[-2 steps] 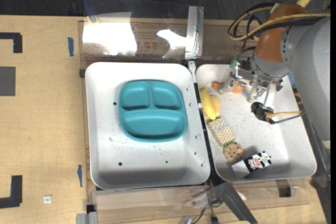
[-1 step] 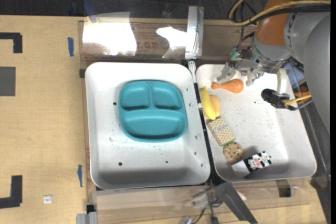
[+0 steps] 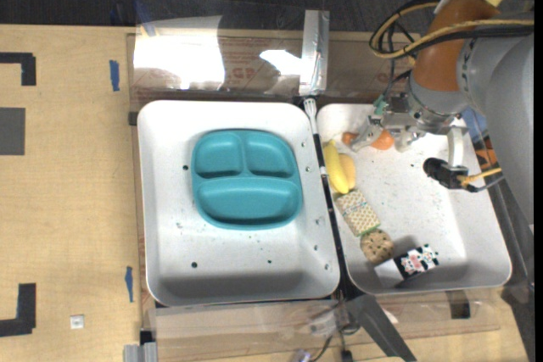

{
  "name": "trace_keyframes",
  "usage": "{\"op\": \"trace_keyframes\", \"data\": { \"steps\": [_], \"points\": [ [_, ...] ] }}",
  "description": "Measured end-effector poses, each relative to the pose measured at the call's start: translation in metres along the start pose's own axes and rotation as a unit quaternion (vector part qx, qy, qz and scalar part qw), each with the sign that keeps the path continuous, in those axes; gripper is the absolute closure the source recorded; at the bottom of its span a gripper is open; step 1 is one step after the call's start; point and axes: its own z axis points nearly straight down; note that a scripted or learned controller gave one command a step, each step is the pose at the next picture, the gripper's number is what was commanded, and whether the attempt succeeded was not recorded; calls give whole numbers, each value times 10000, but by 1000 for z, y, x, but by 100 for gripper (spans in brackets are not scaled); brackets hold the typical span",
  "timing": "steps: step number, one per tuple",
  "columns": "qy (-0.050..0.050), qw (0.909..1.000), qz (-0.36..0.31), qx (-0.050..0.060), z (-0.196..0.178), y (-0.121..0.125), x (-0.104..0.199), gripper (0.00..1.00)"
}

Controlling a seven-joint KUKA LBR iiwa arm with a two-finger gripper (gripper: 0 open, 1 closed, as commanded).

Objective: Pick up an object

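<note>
One small orange rounded object [image 3: 383, 140] sits at the right white bin's [image 3: 475, 258] far end, just beside the grey two-finger gripper [image 3: 392, 128]; whether anything is clamped I cannot tell

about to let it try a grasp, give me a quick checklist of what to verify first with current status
1. Gripper is over the right bin, near its far-left corner: ok.
2. A target sits close by: a small orange object lies right beside the gripper: ok.
3. State of the jaws: cannot tell, the wrist hides them.
4. Anything already held: cannot tell.
5. Neighbours crowding the target: the banana lies just to its left, near the bin's wall: not ok for a wide approach.
6. Other items are away from the arm: patterned packet, cookie and black-and-white box lie toward the near edge: ok.
</note>
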Motion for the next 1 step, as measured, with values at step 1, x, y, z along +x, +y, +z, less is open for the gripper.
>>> {"op": "trace_keyframes", "data": {
  "steps": [1],
  "points": [
    [-27, 10000, 0, 84, -6, -3, -4, 100]
  ]
}}
